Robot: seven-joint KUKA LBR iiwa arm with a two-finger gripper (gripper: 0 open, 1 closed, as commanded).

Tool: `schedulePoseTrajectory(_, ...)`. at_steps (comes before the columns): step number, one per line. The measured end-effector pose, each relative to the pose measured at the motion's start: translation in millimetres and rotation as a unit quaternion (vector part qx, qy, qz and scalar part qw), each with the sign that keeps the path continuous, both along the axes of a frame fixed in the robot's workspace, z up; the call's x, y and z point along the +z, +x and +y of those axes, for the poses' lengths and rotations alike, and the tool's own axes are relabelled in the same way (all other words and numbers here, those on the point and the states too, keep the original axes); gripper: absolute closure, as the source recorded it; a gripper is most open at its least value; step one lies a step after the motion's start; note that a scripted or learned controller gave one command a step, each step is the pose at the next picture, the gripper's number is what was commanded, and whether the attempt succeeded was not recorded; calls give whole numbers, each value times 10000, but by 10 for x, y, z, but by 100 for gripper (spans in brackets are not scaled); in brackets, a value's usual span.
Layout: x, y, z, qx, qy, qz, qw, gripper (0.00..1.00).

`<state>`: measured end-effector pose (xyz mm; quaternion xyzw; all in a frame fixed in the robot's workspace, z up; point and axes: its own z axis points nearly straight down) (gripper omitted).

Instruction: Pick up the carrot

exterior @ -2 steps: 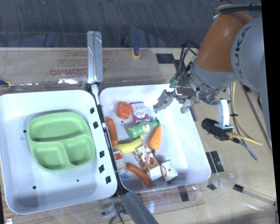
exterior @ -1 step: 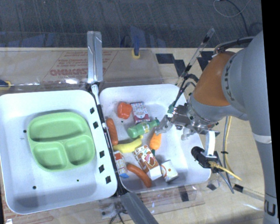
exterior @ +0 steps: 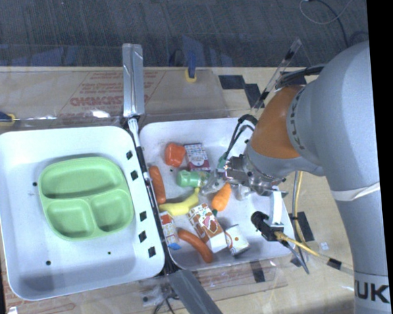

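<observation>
The carrot (exterior: 221,198), a short orange piece, lies tilted in the middle of the right bin (exterior: 271,248), between a banana and the bin's right side. My gripper (exterior: 229,175) hangs just above and slightly right of the carrot's upper end, close to it. The wrist and the orange band of the arm cover the bin's right part behind the gripper. From here I cannot tell whether the gripper touches the carrot.
Around the carrot in the right bin lie a banana (exterior: 180,205), a green bottle (exterior: 190,178), a red-orange item (exterior: 175,154), a pink carton (exterior: 196,155), two sausages (exterior: 195,246) and small cartons (exterior: 205,220). A green divided plate (exterior: 86,195) sits in the left bin (exterior: 22,268).
</observation>
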<state>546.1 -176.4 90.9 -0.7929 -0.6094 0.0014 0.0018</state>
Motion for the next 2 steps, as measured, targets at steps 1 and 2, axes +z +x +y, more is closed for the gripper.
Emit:
schedulePoseTrajectory(1,95,-2,4,21,2,12,10000,100)
schedulePoseTrajectory(2,1297,-51,-149,-1447,-5,-11,9895,100)
